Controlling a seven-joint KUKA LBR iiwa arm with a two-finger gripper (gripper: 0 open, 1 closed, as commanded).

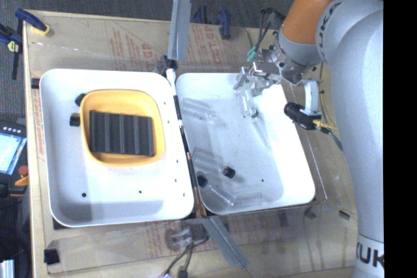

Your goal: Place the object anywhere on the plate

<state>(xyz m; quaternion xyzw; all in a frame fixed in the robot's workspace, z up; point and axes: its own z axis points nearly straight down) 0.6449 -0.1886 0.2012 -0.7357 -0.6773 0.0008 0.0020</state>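
A yellow plate lies in the left bin. A dark grey ridged block rests on the plate and covers most of its middle. In the right bin, a small black object lies near the front. My gripper hangs over the far part of the right bin, well behind the small black object and far to the right of the plate. Nothing is seen held in it.
A second small dark piece sits at the right bin's front left, by the divider between the bins. The arm's orange band and grey body stand along the right side. Blue clamps grip the bench's far edge.
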